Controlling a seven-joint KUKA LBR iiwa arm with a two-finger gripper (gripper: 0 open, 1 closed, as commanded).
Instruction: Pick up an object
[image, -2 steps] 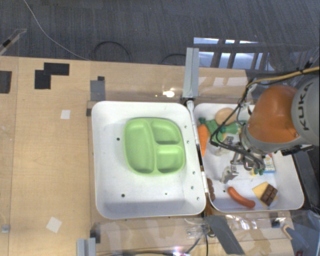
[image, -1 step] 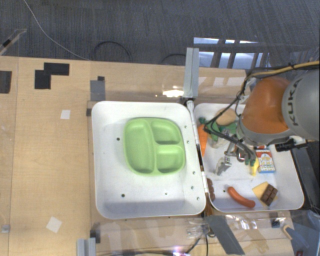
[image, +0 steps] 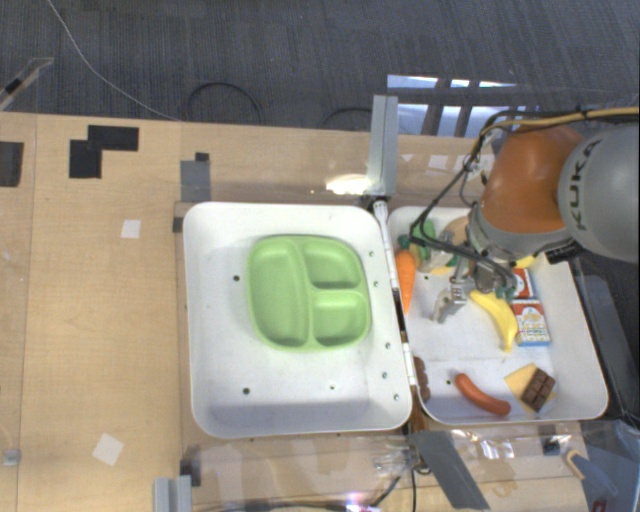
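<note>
**Inspector:** Two shallow white bins; what's your status?

**Operator:** I have the gripper (image: 452, 300) low in the right white bin (image: 585, 400), fingers apart around nothing, between the orange carrot (image: 405, 277) and the yellow banana (image: 498, 314). The green divided plate (image: 306, 290) lies left.

**Inspector:** Risk?

**Operator:** I judge that closing here meets bare floor, or nudges the banana aside.

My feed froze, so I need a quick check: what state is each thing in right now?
End effector: hovering low in the right bin.
Green plate: flat in the left bin.
Carrot: lying by the divider.
Banana: lying flat.
Sausage: lying flat.
</note>
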